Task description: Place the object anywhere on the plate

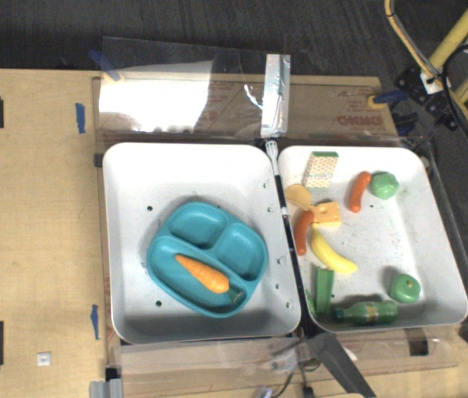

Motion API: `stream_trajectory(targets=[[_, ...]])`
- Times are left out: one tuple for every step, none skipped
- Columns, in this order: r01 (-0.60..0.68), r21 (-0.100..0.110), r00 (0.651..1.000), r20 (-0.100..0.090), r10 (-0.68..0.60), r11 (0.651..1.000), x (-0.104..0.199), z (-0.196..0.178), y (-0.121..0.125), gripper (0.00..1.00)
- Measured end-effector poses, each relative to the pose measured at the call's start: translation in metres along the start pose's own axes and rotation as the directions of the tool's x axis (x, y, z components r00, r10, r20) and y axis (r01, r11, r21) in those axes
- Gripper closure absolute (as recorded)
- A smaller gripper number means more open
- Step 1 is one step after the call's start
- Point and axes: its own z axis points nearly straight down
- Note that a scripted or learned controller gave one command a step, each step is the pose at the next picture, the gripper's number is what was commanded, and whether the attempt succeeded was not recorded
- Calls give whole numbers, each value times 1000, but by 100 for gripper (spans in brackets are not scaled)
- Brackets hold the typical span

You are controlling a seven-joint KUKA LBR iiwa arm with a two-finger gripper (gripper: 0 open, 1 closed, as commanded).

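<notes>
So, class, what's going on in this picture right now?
Two white bins sit side by side on a bench. In the left bin a teal divided plate already has a toy carrot lying in its large compartment. The right bin holds loose toy food: a banana, two green apples, a green bottle, a sausage and a few other pieces. Nothing is being handled at this moment.

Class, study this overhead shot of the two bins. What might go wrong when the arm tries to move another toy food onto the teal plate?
1. The banana, cheese wedge and orange piece lie bunched together, so a grasp may catch two or knock one away.
2. The green bottle lies by the bin's near wall, leaving the fingers little room.
3. The carrot already fills the largest compartment of the plate; a new item might roll off it.
</notes>
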Motion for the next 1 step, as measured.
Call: stream_trajectory(targets=[[-104,0,995,-2,104,995,7,-8,24,0]])
